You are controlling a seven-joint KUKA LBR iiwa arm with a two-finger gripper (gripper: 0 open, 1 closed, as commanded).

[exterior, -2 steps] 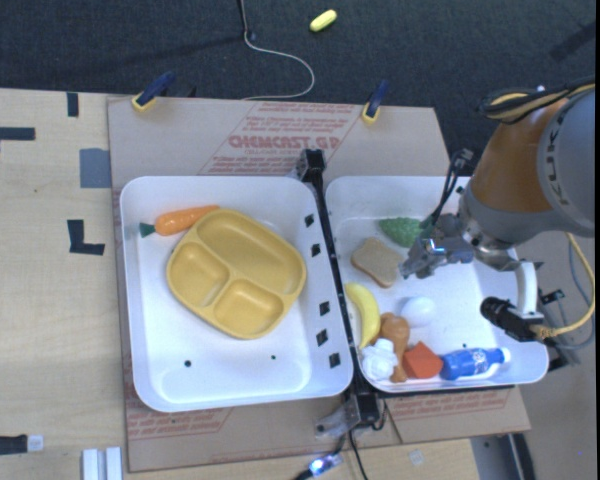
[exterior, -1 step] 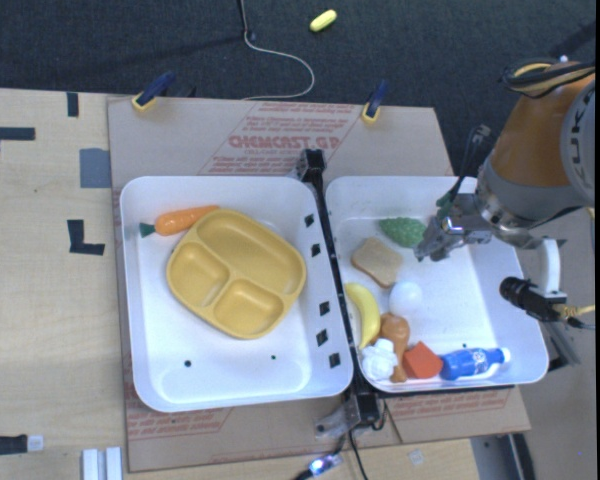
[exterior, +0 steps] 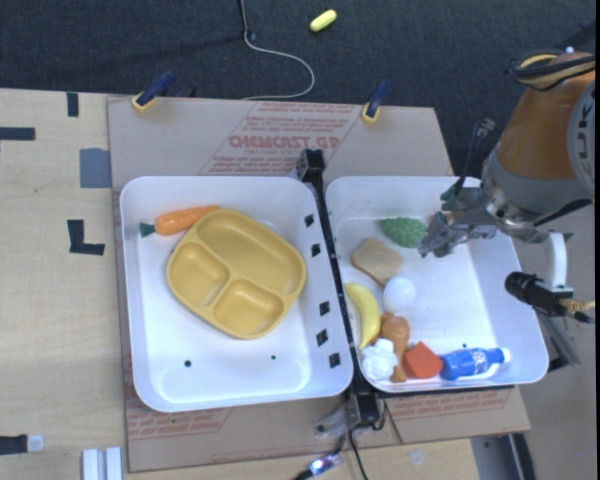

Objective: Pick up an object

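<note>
Arm (exterior: 545,138) enters from the right, its orange band high over the right bin's (exterior: 500,268) far right corner, wrist angled down and leftward into the bin. Gripper (exterior: 442,236) sits low above the white floor in the upper part of that bin, pointing toward the green leafy piece (exterior: 404,231), just beside it. Whether the fingers are open or closed I cannot tell; they read as a dark cluster. Nothing visible between them.

Right bin contents: green leafy piece near the top; tan bread slice (exterior: 377,261) just below and left of it; white ball (exterior: 399,292) below the bread; banana (exterior: 364,312) along the left wall; brown item (exterior: 394,329) beside the banana; small white item (exterior: 380,360) and red block (exterior: 421,361) at the bottom; blue-and-white bottle (exterior: 472,362) lying on its side at the bottom right.

Left bin (exterior: 150,368): yellow divided tray (exterior: 237,271), tilted diagonally; carrot (exterior: 183,220) touching its upper left edge.

Both bins rest on cardboard (exterior: 280,138) on the bench (exterior: 40,298).
</note>
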